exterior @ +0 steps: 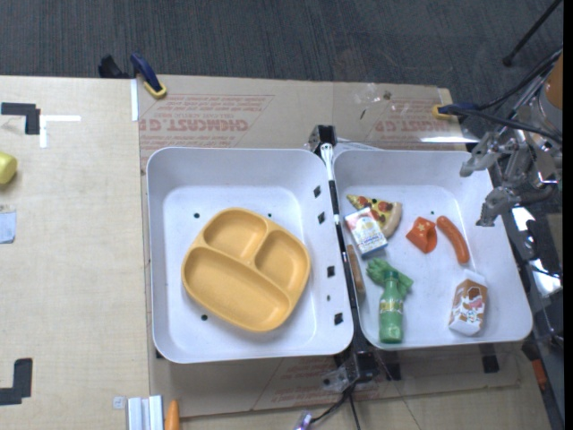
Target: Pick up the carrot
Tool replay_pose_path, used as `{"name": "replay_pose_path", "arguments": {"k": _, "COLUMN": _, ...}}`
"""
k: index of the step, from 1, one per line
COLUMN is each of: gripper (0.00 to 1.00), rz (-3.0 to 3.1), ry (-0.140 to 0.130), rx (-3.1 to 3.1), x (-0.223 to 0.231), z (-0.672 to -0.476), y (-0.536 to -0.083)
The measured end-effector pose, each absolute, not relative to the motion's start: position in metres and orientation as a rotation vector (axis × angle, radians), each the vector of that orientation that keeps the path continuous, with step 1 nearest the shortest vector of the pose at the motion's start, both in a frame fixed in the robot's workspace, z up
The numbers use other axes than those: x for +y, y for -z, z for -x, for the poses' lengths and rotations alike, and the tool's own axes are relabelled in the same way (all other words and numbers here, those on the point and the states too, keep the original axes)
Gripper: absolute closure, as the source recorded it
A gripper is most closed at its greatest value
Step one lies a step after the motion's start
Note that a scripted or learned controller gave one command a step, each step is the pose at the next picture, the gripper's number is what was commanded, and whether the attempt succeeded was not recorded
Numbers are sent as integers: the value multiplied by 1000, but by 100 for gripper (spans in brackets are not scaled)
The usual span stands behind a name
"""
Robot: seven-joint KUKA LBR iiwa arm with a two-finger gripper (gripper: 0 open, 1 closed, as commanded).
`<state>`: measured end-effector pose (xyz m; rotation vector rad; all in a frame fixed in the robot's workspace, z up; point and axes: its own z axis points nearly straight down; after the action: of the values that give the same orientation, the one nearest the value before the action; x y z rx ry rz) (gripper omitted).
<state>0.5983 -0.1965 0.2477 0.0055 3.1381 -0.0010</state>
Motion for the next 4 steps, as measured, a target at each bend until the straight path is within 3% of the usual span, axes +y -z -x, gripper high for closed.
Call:
{"name": "replay_pose_path", "arguments": {"k": 1, "gripper": 0, "rz": 561, "ry": -1, "rx": 3088, "x": -112, "z": -543, "y": -166}}
{"name": "replay_pose_path", "arguments": {"k": 2, "gripper": 0, "rz": 372, "ry": 0, "rx": 3114, "x": -195, "z": -616, "y": -98}}
{"name": "replay_pose_path", "arguments": {"k": 3, "gripper": 0, "rz": 416, "ry": -2, "rx": 3111, "x": -112, "z": -553, "y": -93}}
{"name": "replay_pose_path", "arguments": {"k": 4, "gripper": 0, "rz": -899, "ry": 2, "rx": 3005, "x": -40, "z": -639, "y": -192}}
